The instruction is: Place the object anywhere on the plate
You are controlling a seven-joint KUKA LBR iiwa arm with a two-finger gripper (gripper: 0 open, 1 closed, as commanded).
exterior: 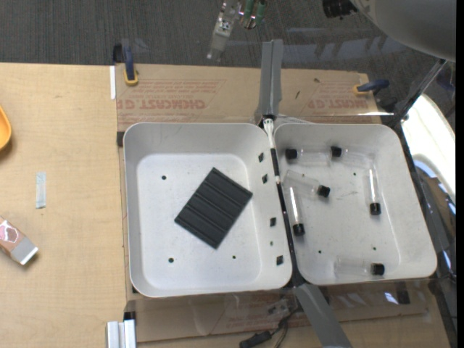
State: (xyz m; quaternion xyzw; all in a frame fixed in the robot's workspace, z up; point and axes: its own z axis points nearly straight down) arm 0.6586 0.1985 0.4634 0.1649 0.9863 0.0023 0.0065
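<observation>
Item: clear plastic tubes with black caps [322, 191], several, lying loose and well apart on the floor of the right white bin [406, 194]; any one could serve as the object, and none is lifted.
Destination: black ribbed rectangular plate [214, 206], flat and askew near the middle of the left white bin [134, 194], nothing on it; the task looks unstarted.
Arm: grey robot arm [420, 9], high at the upper right, clear of both bins.
Surround: printed cardboard sheet [181, 93] under the bins, pinned by blue clamps [127, 62], likely against sliding, on the pale wooden bench [58, 122].
</observation>
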